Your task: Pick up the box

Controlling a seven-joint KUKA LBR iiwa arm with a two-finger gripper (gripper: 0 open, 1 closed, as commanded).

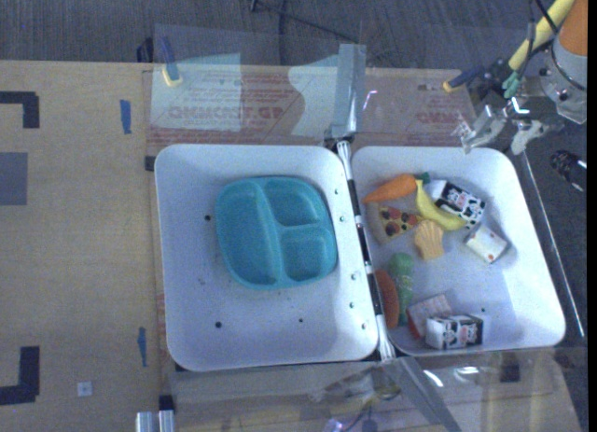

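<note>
The right bin (532, 262) holds several toy foods and three box-like items. A small white box (487, 243) lies near its right wall. A black-and-white carton (460, 202) rests beside the banana (436, 210). Another printed carton (454, 330) lies at the front next to a pink packet (428, 309). My gripper (495, 134) hovers over the bin's back right corner, above and behind all of these. Its fingers are spread open with nothing between them.
A blue divided plate (277, 230) sits in the left bin (187, 309). The right bin also holds a carrot (392, 188), a pizza slice (398, 223), a tan piece (429, 240), a green vegetable (402, 270) and a red sausage (388, 297). Clear plastic sheets (242, 94) lie behind the bins.
</note>
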